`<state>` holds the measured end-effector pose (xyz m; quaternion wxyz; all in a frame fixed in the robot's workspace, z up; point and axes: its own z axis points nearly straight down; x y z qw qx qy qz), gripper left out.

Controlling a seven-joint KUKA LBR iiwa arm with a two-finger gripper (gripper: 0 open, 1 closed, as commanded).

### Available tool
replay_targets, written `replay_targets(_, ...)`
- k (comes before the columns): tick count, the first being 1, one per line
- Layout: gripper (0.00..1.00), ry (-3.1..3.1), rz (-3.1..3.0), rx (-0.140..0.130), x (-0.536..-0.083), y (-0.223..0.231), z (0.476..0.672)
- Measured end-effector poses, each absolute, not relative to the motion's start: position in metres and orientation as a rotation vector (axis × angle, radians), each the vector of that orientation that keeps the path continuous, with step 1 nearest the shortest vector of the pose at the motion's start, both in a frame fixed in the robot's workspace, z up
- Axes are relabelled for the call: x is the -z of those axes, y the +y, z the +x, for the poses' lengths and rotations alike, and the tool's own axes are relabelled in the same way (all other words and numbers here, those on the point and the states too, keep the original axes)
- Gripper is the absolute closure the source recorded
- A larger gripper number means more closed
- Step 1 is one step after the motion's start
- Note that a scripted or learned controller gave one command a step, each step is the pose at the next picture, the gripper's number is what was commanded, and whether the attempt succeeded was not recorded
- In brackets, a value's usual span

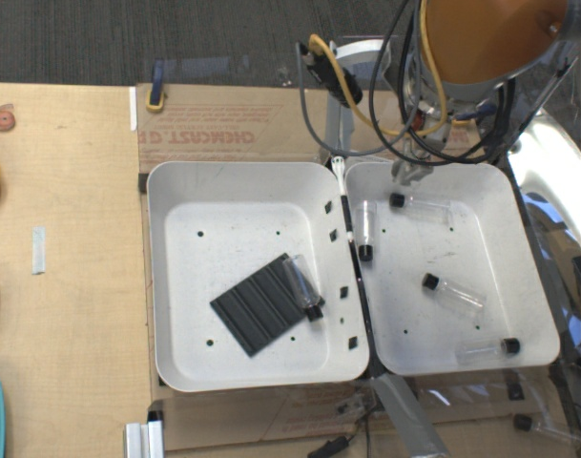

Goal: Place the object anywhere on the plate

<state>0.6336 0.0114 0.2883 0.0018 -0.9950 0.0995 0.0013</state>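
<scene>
A dark grey ribbed plate [259, 304] lies tilted in the left bin [176, 256]. A clear tube with a black cap [302, 284] rests along the plate's right edge, cap toward the front. My gripper [409, 171] hangs over the back edge of the right bin [529, 294], under the orange band of the arm and a tangle of cables. Just in front of it lies another clear capped tube [419, 204]. The gripper is well apart from the plate.
Several clear capped tubes lie in the right bin: one along its left wall [364, 229], one mid-bin [452, 294], one at the front right corner [487, 349]. Cardboard [233, 127] stands behind the bins. The wooden bench [61, 256] extends left.
</scene>
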Motion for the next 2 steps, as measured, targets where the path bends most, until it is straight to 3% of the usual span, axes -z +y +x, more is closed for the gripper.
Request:
replay_targets(1,1.00,0.339,-3.119,-0.002,-0.293,0.021,0.658)
replay_targets(2,1.00,0.318,-3.122,-0.003,-0.297,-0.008,0.636)
